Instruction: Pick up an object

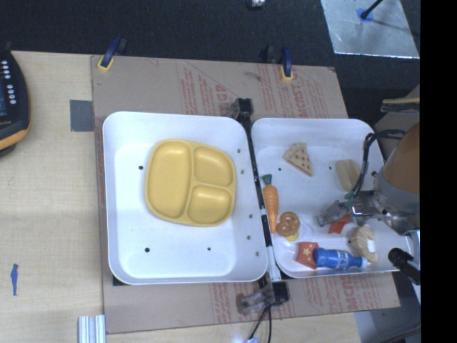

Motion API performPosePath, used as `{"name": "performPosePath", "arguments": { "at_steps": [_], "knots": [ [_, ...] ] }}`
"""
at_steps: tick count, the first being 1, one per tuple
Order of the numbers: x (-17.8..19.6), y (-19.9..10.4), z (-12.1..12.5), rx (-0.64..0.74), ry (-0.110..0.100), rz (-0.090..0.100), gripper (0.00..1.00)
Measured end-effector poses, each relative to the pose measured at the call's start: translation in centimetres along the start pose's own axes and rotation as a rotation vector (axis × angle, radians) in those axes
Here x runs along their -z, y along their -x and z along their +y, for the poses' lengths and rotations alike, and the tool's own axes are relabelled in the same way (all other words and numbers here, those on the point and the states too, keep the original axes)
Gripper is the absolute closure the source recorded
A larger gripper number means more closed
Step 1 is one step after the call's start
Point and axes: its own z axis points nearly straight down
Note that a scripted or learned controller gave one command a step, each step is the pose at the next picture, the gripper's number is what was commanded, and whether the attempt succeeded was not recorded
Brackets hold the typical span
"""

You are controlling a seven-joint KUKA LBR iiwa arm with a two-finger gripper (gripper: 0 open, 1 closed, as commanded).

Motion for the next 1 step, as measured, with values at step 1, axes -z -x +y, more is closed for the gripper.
{"name": "performPosePath", "arguments": {
  "at_steps": [1],
  "knots": [
    [0.06, -5.87, 3.02, 0.007, 0.006, 0.000, 0.00]
  ]
}}
